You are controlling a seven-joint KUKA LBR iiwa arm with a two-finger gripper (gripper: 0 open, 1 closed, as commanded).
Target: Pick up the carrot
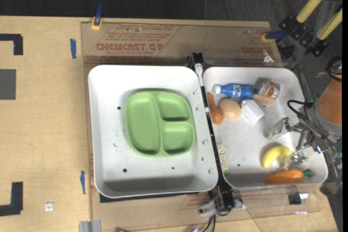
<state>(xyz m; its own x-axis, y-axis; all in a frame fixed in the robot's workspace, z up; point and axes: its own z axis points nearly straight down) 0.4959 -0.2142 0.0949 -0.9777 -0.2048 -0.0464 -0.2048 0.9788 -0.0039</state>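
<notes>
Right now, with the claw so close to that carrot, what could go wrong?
Two risks stand out. The carrot lies against the bin's near wall, so the gripper may strike the rim rather than straddle it. And a yellow lemon-like fruit sits just beside the carrot, so the gripper could nudge or catch that instead.

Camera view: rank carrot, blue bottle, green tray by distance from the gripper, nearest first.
Measured from the gripper in the right bin:
1. carrot, just below it by the bin's near wall.
2. blue bottle, up-left at the bin's far side.
3. green tray, farthest, over in the left bin.
</notes>
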